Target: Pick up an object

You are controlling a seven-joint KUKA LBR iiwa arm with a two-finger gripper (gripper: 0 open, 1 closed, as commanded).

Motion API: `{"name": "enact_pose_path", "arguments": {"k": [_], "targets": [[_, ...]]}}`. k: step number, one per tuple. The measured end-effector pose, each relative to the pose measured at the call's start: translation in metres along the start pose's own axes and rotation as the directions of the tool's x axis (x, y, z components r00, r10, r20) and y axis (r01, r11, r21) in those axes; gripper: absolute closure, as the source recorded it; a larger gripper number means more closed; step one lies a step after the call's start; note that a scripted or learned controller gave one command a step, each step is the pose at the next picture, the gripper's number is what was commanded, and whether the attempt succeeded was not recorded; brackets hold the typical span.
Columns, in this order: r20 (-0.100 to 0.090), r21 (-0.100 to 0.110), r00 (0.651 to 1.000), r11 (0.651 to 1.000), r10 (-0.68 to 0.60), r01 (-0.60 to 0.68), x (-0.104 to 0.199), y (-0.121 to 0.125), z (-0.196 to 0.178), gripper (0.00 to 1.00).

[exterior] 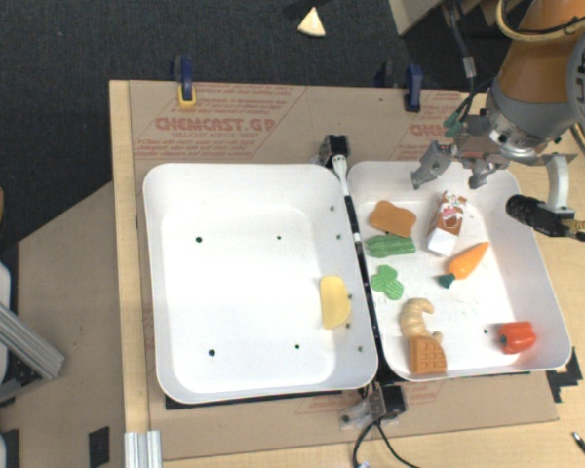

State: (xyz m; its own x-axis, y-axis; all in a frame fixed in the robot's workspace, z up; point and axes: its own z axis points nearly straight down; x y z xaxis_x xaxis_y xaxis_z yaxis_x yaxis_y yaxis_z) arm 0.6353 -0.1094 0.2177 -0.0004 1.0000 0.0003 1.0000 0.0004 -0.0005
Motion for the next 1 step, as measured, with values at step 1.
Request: {"name": "enact_pose_path", "arguments": {"k": [1], "targets": [[0.001,-0.023,1.000,1.000,-0.007,0.007,0.0616,0.0036,-0.2020,0.00]]}}
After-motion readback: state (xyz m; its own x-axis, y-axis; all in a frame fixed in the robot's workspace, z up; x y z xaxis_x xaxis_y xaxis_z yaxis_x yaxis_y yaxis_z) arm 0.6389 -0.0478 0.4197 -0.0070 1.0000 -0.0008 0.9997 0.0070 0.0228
